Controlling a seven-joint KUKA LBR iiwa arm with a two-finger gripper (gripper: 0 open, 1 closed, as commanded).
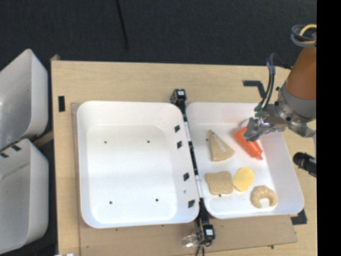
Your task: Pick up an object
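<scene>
Bench (133,79) of pale wood carries two shallow white bins side by side. The left bin (85,159) comes first. In the right bin (290,196) lie a tan wedge (219,147), a square biscuit-like piece (219,183), a yellow round (244,179) and a croissant-shaped piece (264,196) — and, toward the far right, an orange carrot-like piece (250,144). The gripper (253,130) sits right over that orange piece's upper end, seemingly touching it — whether its jaws are apart or closed cannot be told.

The hand (252,131) sits at the carrot (250,144) in the right bin (282,196).
</scene>
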